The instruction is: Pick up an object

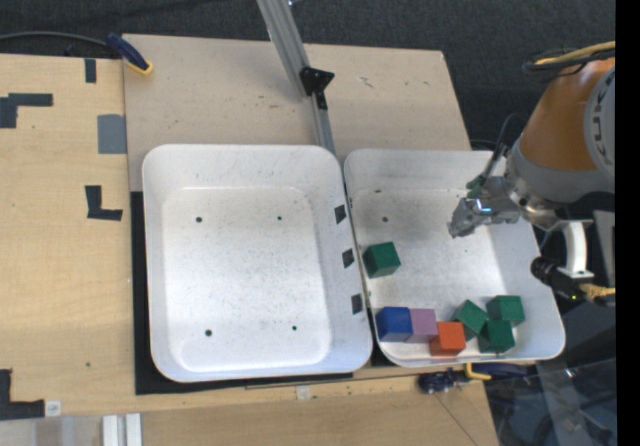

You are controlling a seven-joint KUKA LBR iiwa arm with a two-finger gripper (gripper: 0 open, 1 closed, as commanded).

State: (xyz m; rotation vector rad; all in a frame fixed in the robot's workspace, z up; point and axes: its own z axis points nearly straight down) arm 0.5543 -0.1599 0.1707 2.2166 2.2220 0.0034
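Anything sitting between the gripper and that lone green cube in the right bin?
No. In the camera view, only bare white bin floor separates the gripper from the lone green cube. The other blocks sit clustered nearer the bin's front edge.

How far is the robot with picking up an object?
Done: the gripper is above the right bin. In hand: nothing visible between its fingers. Left: go down and grasp a block, for example the lone green cube; the other blocks lie along the near wall.

In the right bin (520,264), one block (381,258) lies apart near its left wall; six blocks (455,326) cluster along its front wall.
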